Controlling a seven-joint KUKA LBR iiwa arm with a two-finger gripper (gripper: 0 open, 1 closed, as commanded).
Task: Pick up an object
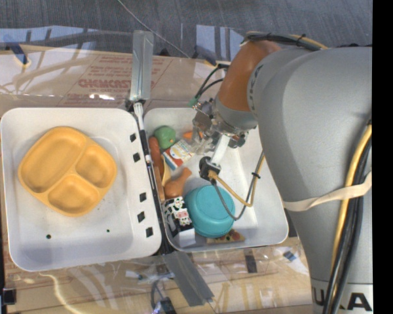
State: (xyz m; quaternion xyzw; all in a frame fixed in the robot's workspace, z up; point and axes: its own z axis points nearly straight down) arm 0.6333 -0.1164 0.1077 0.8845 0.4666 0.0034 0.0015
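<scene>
Camera view puts a yellow divided plate (67, 169) alone in the left bin (26, 241). In the right bin (268, 218), clutter crowds the left wall: a green ball (164, 137), then a teal bowl (209, 211). My gripper (203, 133) hangs low near the green ball; spread or closed, I cannot tell. I judge this the approach. Next comes settling squarely over one item.

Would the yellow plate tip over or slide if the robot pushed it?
The yellow plate lies flat in the left bin, so it would probably slide, not tip. It looks like stiff, light plastic, maybe slippery.
</scene>
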